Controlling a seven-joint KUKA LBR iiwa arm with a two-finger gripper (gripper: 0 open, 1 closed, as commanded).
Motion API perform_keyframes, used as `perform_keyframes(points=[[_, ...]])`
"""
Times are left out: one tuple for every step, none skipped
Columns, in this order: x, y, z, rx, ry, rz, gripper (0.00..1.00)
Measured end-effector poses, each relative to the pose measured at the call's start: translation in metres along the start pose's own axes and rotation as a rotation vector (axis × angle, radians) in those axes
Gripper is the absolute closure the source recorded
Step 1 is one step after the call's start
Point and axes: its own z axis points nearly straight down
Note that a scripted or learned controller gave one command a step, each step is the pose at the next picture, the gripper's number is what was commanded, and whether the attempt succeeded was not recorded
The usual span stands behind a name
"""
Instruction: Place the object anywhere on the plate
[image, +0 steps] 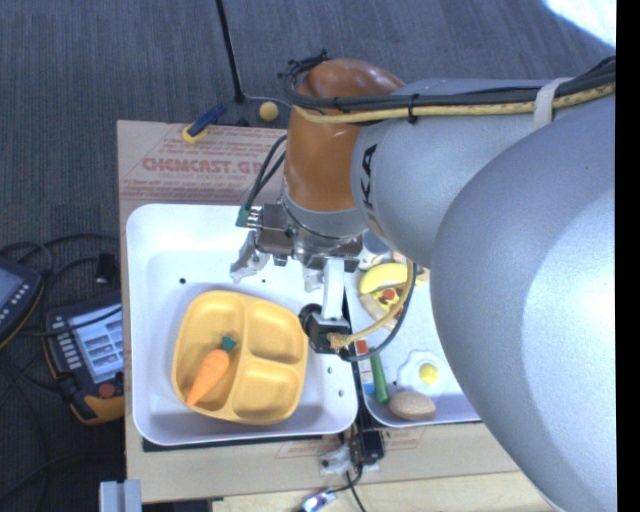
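Observation:
A yellow plate (262, 385) with three compartments lies in the left white bin (150, 300). An orange toy carrot (209, 373) with a green top rests in the plate's left compartment, tilted. My gripper (285, 268) hangs just beyond the plate's far rim, above the bin floor, apart from the carrot. Its fingers (246, 262) stand spread, with nothing between them.
The right bin (450, 410) holds a half-peeled banana (381, 281), a fried egg toy (425, 372), a brown bread roll (411, 405) and a green stick (379, 384). The big grey arm covers most of that side. Cables run by the wall between the bins.

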Motion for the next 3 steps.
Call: perform_keyframes(points=[[0.0, 0.0, 0.0, 0.0, 0.0, 0.0, 0.0], [0.0, 0.0, 0.0, 0.0, 0.0, 0.0, 0.0], [0.0, 0.0, 0.0, 0.0, 0.0, 0.0, 0.0]])
